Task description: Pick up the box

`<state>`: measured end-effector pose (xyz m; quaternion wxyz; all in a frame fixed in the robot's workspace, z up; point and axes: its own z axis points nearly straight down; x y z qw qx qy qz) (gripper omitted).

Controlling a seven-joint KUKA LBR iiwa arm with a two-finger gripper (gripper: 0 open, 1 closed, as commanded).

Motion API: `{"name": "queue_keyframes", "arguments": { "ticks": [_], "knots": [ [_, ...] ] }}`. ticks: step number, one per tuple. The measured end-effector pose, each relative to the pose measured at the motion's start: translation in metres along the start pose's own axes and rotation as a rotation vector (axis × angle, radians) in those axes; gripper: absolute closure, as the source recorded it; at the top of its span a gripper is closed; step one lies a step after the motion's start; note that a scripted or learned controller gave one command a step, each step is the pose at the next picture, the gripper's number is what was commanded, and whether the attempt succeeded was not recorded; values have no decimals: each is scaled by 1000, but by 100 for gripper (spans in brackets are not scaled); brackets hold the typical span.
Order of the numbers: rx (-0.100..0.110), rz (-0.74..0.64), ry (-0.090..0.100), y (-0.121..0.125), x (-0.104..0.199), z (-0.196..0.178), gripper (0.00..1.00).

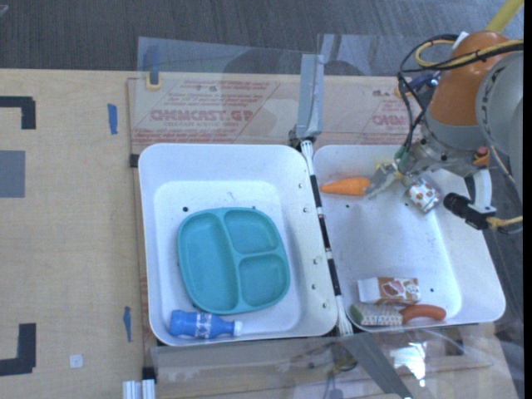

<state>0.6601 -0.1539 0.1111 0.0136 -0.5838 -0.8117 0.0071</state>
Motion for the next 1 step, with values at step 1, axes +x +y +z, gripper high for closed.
{"name": "queue_keyframes", "arguments": {
  "ticks": [1],
  "knots": [
    [-27,-336,-24,-14,-57,-67,0]
  ]
}}
